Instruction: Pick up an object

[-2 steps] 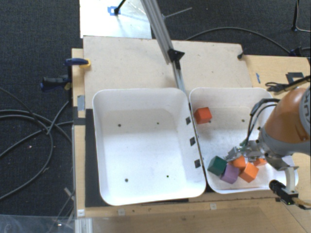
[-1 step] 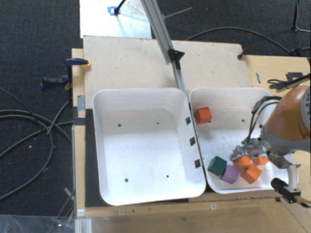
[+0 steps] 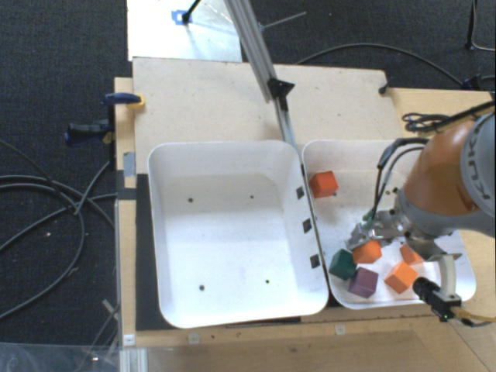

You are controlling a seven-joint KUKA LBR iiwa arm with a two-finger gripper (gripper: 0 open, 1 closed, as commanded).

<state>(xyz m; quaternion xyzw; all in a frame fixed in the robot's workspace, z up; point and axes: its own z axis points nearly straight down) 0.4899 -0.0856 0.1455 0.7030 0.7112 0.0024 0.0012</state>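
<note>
Orange block [image 3: 366, 251] sits low in right bin [image 3: 341, 161], touching claw [image 3: 367, 237] from below. Green block [image 3: 342, 264] and purple block [image 3: 363, 282] just beside it. I cannot tell if claw is spread or pinching. I'd guess block is next to grab.
</note>
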